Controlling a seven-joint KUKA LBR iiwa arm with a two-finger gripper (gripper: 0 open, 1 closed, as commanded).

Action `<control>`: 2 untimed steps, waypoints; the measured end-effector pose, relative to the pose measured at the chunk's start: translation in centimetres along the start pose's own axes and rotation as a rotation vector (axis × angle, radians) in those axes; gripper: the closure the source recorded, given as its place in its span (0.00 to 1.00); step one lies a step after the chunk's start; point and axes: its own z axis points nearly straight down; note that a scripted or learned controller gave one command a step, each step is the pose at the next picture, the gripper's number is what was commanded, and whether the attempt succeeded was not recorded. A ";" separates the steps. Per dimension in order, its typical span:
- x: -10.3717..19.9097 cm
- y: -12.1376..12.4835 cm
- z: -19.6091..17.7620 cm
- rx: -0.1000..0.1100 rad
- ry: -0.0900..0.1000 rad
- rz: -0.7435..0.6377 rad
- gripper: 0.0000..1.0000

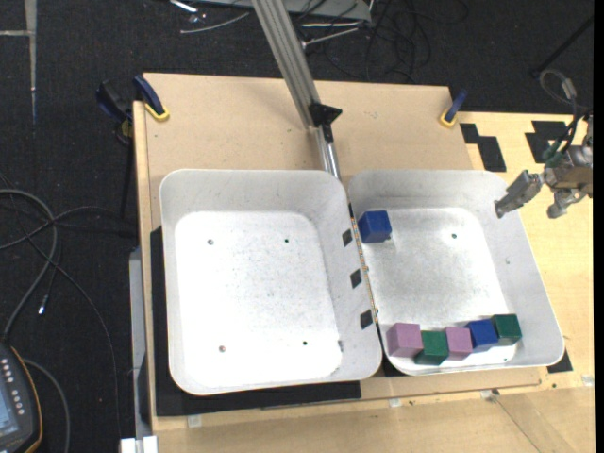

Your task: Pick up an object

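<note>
The gripper (538,196) is hanging spread and holding nothing over the right bin (528,253) edge. 5 cubes (453,340) are crowding its near wall, probably awkward picks.

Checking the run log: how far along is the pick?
Done: nothing visible yet. All six blocks sit in the right bin: the lone blue cube by the divider, and a row along the near wall, from the purple cube to the green cube. In hand: the gripper is at the bin's right rim, open, nothing between its fingers. Left: reach a block, close on it, lift.
</note>
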 end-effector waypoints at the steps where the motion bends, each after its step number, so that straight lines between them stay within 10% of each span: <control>1: 3.2 -2.1 4.2 0.012 0.005 0.001 0.00; 2: 3.0 -2.0 4.0 0.007 0.002 0.003 0.00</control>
